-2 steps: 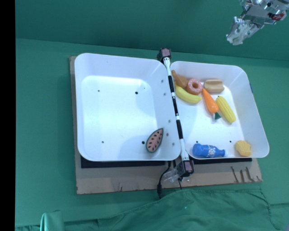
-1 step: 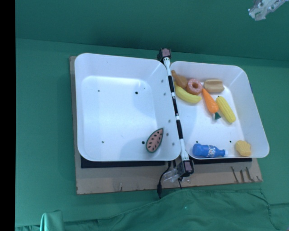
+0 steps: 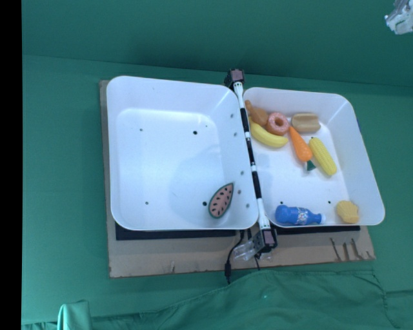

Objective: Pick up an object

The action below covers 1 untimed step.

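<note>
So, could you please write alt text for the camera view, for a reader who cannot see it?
Two shallow white bins sit side by side on a green bench: the left bin holds a watermelon slice, while the right bin holds a banana, donut, bread roll, carrot, corn cob, blue bottle and a small yellow item. The gripper hangs at the upper right corner.

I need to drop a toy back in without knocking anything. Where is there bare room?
The left bin is nearly all free; its watermelon slice lies near the front right corner. In the right bin, the middle floor is free between carrot and blue bottle. Its back is crowded.
</note>
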### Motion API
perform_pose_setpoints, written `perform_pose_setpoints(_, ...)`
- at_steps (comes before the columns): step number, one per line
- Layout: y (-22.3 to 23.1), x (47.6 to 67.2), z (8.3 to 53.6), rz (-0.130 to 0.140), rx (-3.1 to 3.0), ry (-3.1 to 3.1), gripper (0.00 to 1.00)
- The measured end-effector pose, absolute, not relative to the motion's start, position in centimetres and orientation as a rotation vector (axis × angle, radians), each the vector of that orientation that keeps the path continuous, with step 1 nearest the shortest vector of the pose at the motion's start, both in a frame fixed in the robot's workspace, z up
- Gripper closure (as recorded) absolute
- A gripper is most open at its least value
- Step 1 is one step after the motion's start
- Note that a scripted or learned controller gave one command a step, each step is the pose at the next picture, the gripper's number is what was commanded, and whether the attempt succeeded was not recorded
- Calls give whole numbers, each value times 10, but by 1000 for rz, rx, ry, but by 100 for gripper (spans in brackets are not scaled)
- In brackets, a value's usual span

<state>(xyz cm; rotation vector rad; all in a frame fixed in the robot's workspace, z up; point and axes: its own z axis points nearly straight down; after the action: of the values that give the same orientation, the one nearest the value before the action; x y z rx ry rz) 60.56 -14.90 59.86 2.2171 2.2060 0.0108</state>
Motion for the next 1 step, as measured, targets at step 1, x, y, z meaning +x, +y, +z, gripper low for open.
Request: perform_pose_setpoints(1, -100, 527, 634, 7, 2218, 2215, 100)
